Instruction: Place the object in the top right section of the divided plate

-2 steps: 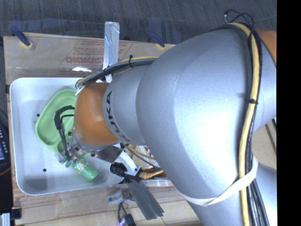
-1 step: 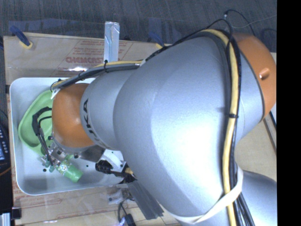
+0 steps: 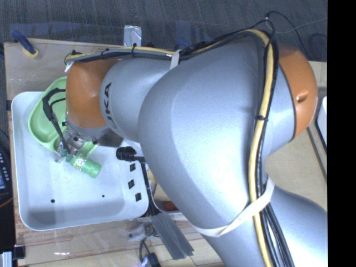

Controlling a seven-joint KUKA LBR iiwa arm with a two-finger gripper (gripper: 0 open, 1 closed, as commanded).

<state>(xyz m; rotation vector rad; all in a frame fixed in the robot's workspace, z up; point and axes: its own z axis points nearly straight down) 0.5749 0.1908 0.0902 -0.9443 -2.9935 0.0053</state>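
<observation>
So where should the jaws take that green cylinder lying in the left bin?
Probably across its round body, near the middle. The green cylinder lies on its side on the bin floor, just off the green divided plate, so come straight down with the jaws spanning its width. The gripper crowds its upper-left end, hiding that part.

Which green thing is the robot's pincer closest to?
The small green cylinder. It lies in the white bin right under the pincer. The other green thing, the light green plate, is bigger and mostly tucked under the arm.
</observation>
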